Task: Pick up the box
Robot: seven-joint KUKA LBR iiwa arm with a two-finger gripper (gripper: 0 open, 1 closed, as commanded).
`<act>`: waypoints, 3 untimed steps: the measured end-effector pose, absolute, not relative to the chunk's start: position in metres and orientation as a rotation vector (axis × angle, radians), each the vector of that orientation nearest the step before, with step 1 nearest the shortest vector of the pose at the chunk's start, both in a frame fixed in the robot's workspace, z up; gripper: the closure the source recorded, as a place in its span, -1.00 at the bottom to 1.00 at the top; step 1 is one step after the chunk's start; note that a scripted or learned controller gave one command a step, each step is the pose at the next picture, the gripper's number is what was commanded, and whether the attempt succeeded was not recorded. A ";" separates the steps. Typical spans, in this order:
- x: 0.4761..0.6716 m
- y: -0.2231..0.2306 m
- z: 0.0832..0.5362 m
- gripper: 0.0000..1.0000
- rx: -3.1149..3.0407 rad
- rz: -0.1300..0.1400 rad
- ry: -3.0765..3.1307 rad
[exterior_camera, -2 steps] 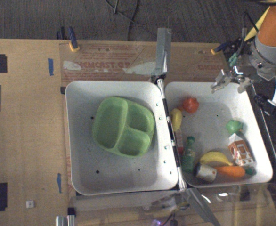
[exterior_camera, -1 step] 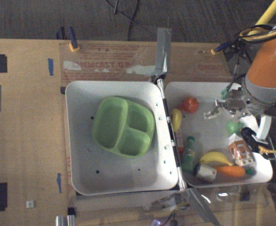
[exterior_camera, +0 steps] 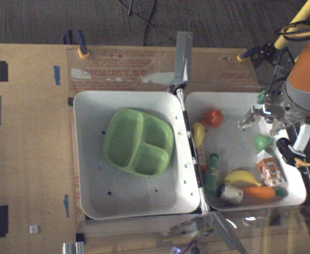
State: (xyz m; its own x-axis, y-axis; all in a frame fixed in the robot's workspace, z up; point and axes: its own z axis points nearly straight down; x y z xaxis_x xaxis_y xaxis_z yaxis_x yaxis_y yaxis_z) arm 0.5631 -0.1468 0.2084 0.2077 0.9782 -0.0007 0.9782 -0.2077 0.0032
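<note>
Right bin (exterior_camera: 231, 147), near corner: the box (exterior_camera: 271, 172) lies flat, hemmed in by a carrot (exterior_camera: 260, 192) and a banana (exterior_camera: 242, 177). It looks like a tight spot for a grab. A green fruit (exterior_camera: 262, 142) sits just beyond. Farther back the hand (exterior_camera: 258, 118) hangs over the bin, short of the box, arm reaching in from the right. Released or clenched, cannot tell.

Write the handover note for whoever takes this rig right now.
Gripper: over the far side of the right bin, apart from the box.
Box: lying in the right bin by its right wall, next to the carrot and the banana.
Done: nothing; the box is not lifted.
Left: move to the box, grasp it, lift it.
</note>
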 end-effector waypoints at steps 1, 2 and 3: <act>0.558 -0.144 0.089 -1.00 2.434 0.011 1.975; 0.485 -0.166 0.091 -1.00 2.376 0.022 2.046; 0.482 -0.146 0.089 -1.00 2.037 0.004 2.377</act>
State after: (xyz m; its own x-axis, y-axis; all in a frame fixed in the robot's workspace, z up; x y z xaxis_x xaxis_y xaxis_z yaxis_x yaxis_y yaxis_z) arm 0.4817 -0.1456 0.0891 -0.1532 0.9882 -0.0072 0.9881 0.1533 0.0096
